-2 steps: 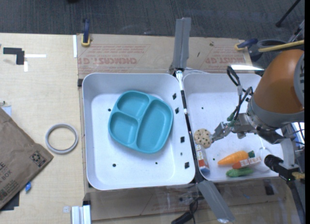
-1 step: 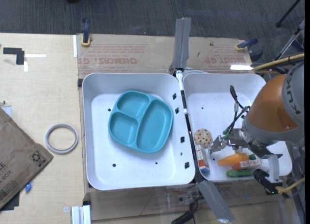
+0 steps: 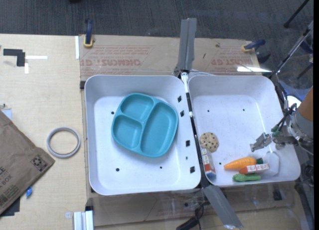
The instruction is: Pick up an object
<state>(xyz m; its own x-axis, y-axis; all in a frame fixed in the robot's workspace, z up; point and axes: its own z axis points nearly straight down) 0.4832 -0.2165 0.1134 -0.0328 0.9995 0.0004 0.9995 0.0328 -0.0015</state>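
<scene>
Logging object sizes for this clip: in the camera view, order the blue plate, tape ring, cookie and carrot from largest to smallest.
1. Blue plate, clearly largest.
2. Tape ring.
3. Carrot.
4. Cookie, smallest, though close to the carrot.

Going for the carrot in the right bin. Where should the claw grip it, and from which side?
Grip the carrot across its orange middle, coming straight down. It lies flat, lengthwise along the bin's front wall, so the fingers should close front to back. A green piece lies close in front, leaving little room there. The claw is just to its right.
</scene>
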